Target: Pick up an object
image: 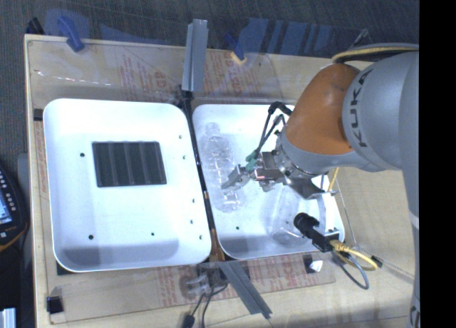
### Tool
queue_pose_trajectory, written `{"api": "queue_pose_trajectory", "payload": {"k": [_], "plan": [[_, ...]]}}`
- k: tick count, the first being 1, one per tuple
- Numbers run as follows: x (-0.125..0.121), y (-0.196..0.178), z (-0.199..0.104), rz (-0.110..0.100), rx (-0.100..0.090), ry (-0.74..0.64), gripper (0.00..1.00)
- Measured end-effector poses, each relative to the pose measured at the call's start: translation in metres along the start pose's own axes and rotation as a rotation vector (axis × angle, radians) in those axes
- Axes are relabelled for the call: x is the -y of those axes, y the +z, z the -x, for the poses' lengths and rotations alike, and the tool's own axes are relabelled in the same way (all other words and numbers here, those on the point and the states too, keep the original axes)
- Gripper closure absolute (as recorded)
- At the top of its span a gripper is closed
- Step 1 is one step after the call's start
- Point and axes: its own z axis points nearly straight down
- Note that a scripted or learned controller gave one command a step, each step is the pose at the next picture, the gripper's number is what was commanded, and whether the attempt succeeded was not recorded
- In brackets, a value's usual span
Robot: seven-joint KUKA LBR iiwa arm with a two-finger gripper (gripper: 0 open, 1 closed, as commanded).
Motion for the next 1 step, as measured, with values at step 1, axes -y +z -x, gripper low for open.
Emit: {"api": "queue_pose_trajectory", "payload": {"k": [1], "plan": [[-0.0251, 0.1021, 0.0113, 0.006, 0.002, 0.173, 0.0]]}}
